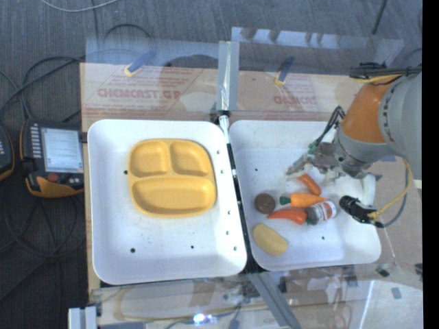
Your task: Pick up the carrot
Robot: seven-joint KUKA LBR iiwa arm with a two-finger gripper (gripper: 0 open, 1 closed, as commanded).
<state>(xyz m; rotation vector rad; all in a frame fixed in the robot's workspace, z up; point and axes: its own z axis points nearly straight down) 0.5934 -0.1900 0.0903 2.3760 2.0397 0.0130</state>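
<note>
Three orange pieces lie close together in the right bin (357, 252). A carrot (304, 199) with a green end lies in the middle. A shorter orange piece (311, 184) is just above it. A longer red-orange one (288, 216) is below it. My gripper (315, 170) hangs directly over the short orange piece with its fingers spread. It is open and nothing is between them.
A brown round disc (265, 202) lies left of the carrot and a small grey and red can (321, 212) to its right. A yellow potato-like lump (269, 239) lies near the front. The left bin (110, 252) holds a yellow divided plate (171, 177).
</note>
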